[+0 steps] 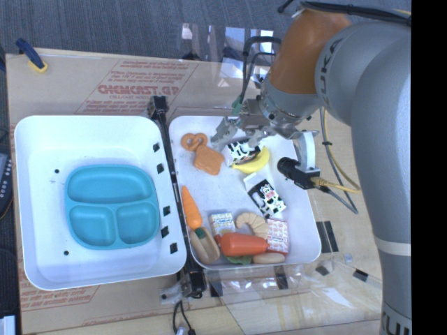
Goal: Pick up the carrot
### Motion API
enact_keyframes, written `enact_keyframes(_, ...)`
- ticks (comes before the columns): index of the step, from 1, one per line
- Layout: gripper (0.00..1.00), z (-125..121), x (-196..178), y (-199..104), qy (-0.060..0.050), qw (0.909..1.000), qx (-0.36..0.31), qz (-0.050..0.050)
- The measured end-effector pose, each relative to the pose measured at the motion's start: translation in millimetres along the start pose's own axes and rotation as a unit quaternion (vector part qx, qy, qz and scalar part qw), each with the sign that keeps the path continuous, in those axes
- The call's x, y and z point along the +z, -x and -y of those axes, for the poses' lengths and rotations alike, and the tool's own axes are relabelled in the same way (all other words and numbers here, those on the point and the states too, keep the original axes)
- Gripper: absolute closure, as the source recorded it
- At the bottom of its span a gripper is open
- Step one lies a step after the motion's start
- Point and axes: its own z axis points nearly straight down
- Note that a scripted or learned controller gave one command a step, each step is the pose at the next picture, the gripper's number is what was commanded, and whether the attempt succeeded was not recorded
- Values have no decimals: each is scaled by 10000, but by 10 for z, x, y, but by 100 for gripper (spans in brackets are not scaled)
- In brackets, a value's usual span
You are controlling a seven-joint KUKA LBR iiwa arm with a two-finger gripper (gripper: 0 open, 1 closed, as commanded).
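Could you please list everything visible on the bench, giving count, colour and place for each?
Bins: two, white, side by side.
Divided plate: one, blue, left bin.
Carrot: one, orange, right bin's left edge.
Pretzel: one, orange-brown, right bin, top left.
Banana: one, yellow, right bin, under the gripper.
Cow-print cartons: two, black-and-white, right bin.
Other toy foods: several, mixed, right bin's near end.
Clamp: one, blue-yellow, top left.
Gripper: one, grey, above right bin's far end.
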Motion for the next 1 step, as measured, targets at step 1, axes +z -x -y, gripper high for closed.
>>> enact_keyframes(1, 0, 535, 1340, -72, 9, 9993, 367, 3)
